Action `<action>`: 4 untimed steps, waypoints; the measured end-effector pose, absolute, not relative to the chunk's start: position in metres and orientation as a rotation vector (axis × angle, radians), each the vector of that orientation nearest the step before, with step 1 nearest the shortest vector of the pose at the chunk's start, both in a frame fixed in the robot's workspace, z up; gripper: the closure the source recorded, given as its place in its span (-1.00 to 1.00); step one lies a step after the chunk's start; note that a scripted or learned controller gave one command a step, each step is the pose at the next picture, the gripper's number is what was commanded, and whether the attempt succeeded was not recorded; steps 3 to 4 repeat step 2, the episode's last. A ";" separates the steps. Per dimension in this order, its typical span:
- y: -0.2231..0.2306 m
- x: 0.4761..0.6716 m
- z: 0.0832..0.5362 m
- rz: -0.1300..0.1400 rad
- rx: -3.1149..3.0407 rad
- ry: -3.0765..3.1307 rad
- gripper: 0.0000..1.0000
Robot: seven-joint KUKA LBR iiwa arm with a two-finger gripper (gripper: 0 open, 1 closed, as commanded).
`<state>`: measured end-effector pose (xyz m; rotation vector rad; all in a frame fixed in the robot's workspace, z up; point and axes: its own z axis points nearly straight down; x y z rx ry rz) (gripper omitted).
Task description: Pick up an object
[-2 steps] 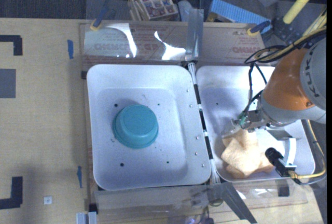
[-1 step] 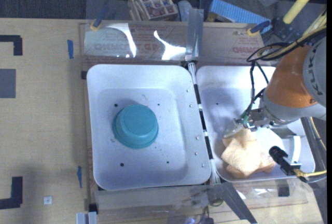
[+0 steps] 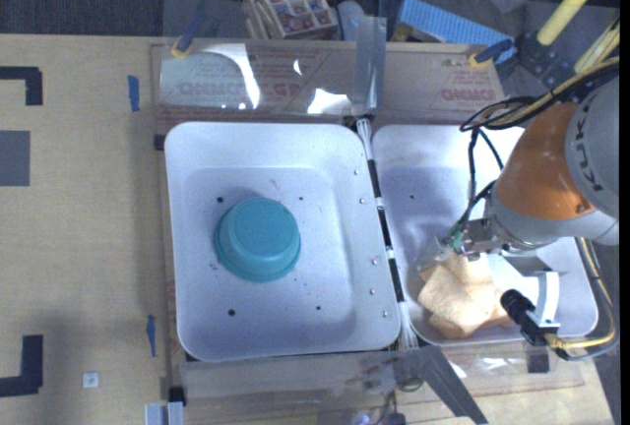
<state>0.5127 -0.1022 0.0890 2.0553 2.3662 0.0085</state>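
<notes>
A soft tan lump (image 3: 453, 302), like a sponge or a piece of bread, lies at the front of the right bin (image 3: 423, 162). My gripper (image 3: 471, 252) is directly over the lump's upper edge, low in the bin and touching it or nearly so. The wrist and its orange band hide where they meet. A teal bowl (image 3: 258, 238) rests upside down near the middle of the left bin (image 3: 192, 152).
A low wall (image 3: 379, 216) separates the two bins. Clear upright panels (image 3: 295, 84) stand behind them, with boxes and clutter beyond. The wooden bench top (image 3: 69, 246) spreads out to the left. The back half of the right bin has free room.
</notes>
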 end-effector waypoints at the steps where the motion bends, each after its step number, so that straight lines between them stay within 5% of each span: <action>1: -0.103 0.514 0.100 0.013 2.057 2.361 1.00; 2: -0.104 0.514 0.100 0.013 2.057 2.360 -1.00; 4: -0.104 0.514 0.100 0.013 2.057 2.360 -1.00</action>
